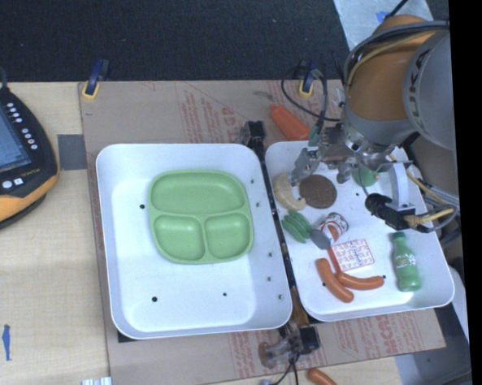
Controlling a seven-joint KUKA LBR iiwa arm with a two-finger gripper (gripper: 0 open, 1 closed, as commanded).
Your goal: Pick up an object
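Gripper [319, 160] fingers are hanging over the far part of the right bin [443, 293], just above a brown round disc [317, 193] — whether they are apart or together cannot be told, since dark metal parts are blurring into one another there. Nothing is showing between them. Beside the disc a pale curved piece [287, 195] is lying against the bin's left wall. Nearer the camera, a green leafy toy [296, 224], a small red-and-white can [335, 225], a red-patterned card [352, 256], two orange sausages [348, 283] and a green bottle [405, 261] are lying scattered on the bin floor. The left bin [134, 308] is holding a green divided plate [200, 215], sitting flat near its middle.
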